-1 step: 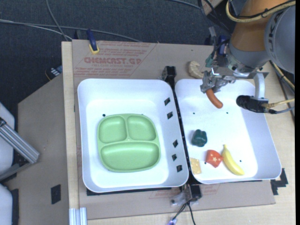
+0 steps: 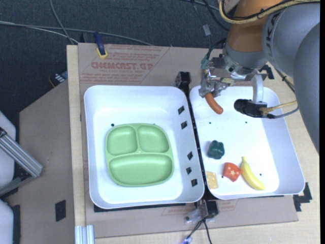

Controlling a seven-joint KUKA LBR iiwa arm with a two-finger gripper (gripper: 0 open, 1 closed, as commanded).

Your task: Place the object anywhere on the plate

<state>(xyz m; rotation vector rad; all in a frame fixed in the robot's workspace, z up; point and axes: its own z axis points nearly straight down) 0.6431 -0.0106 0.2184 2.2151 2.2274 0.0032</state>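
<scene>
A green plate (image 2: pixel 139 154) with three compartments lies in the left white bin (image 2: pixel 96 136). My gripper (image 2: pixel 212 91) hangs over the back left corner of the right bin (image 2: pixel 284 151), close to the divider between the bins. An orange-red sausage (image 2: pixel 215 104) slants down from between its fingertips, with its upper end pinched there and its lower end pointing toward the bin's middle. The gripper looks shut on the sausage's top end. The plate sits well to the left of and nearer than the gripper.
Near the right bin's front sit a dark green pepper (image 2: pixel 216 149), a red strawberry-like piece (image 2: pixel 231 171), a yellow banana (image 2: pixel 252 175) and a small tan cracker (image 2: pixel 211 179). A black part with a yellow cable (image 2: pixel 251 107) juts from the wrist to the gripper's right.
</scene>
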